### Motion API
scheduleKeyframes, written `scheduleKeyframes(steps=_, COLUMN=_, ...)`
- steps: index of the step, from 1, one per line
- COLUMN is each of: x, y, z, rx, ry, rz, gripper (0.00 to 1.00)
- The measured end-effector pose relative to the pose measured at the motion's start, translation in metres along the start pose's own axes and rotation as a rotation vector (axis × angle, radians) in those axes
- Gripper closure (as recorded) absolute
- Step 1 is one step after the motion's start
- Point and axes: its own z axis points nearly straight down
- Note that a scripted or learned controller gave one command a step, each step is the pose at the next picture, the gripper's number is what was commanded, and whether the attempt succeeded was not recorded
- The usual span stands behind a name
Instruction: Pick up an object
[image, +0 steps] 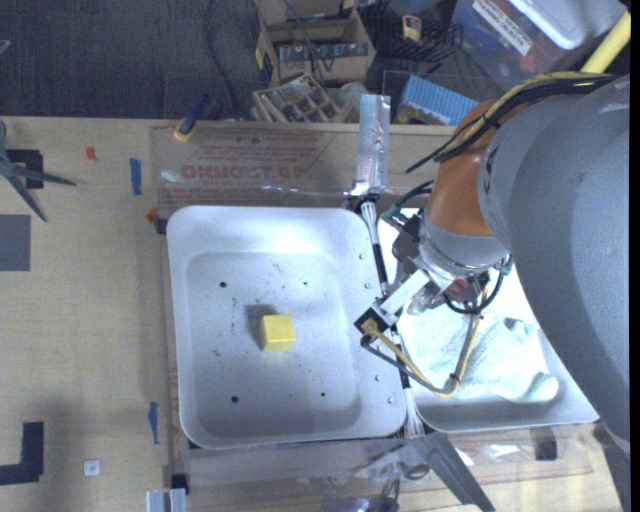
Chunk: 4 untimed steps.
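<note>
1. Bench (80, 330), pale wood. Strip of blue tape (153, 421) at 9 o'clock of the left tub's near corner, probably marking where the tub belongs.

2. Left tub (182, 300), shallow, white, scuffed floor. It sits edge to edge with its neighbour, probably so that one arm can serve both.

3. Yellow block (278, 332), the one thing in the left tub and the likely thing to pick. It lies flat just near of the tub's middle, well apart from every wall. That would leave room for a grasp from any side.

4. Right tub (480, 408), at 3 o'clock of the left tub, largely covered by the arm. Pale, crumpled contents show on its floor, too unclear to name.

5. Claw (437, 292), low over the right tub's left part, just beside the shared rim, at 3 o'clock of the block and apart from it. Whether it is released or clenched cannot be told. Nothing is seen held. Judgement: the pick is not yet begun, and the claw must cross the rim to reach the block.

6. Arm (570, 230), grey, entering from 3 o'clock, with its orange band (460, 195) above the wrist.

7. Clear sheet (250, 160) with red lettering, lying flat at 12 o'clock of the left tub.

8. Boxes (310, 50) and cables on the floor beyond the bench.
</note>
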Motion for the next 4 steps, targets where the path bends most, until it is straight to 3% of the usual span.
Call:
scheduleKeyframes(steps=1, x=-0.037, y=-0.027, z=-0.091, rx=-0.003, ry=0.000, rz=-0.485, gripper=1.00)
scheduleKeyframes(steps=2, x=0.003, y=-0.043, z=0.000, rx=0.000, ry=-0.001, rz=-0.494, gripper=1.00)
scheduleKeyframes(steps=3, x=0.011, y=-0.026, z=0.000, rx=-0.001, ry=0.000, rz=-0.054, gripper=1.00)
scheduleKeyframes(steps=4, x=0.011, y=-0.004, z=-0.040, rx=0.000, ry=0.000, rz=0.440, gripper=1.00)
